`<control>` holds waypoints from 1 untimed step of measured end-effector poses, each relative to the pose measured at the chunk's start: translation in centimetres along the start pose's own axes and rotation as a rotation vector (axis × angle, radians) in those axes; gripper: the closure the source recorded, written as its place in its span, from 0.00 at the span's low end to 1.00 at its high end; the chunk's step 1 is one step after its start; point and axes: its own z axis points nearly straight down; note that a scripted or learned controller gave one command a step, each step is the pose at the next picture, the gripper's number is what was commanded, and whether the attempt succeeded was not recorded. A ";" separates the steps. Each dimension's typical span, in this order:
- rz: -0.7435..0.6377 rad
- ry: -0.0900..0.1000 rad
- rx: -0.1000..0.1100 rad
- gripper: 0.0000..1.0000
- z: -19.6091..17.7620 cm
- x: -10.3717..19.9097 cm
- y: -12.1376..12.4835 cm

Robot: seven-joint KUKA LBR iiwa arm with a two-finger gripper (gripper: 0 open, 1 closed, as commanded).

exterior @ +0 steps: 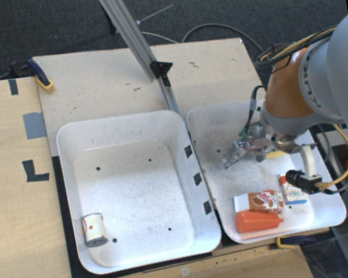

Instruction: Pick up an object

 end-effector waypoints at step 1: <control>0.000 -0.002 -0.006 0.00 1.1 0.0 0.0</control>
